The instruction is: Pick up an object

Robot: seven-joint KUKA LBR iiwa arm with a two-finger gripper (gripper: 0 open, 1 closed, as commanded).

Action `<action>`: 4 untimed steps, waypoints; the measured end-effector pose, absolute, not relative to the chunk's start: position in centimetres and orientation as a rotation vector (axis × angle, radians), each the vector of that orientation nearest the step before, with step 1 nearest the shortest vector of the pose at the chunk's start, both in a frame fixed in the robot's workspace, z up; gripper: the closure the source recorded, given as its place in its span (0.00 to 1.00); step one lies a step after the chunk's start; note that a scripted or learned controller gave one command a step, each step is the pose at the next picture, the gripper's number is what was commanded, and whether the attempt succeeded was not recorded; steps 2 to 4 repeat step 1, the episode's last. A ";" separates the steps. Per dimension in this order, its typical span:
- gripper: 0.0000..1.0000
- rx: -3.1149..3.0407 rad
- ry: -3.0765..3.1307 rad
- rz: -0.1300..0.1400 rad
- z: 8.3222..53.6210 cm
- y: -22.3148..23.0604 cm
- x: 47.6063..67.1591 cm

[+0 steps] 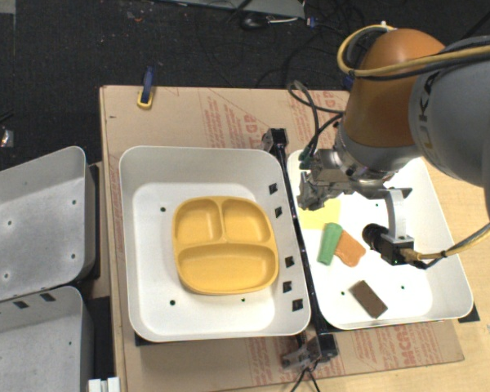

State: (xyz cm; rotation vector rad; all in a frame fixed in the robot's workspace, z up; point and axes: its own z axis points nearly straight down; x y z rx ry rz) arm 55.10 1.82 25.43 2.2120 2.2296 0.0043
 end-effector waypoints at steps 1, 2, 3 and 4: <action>1.00 2.211 2.230 0.003 24.4 7.7 57.4; 1.00 2.211 2.230 0.003 24.4 7.7 57.4; 1.00 2.211 2.230 0.003 24.4 7.7 57.4; 1.00 2.211 2.230 0.003 24.4 7.7 57.4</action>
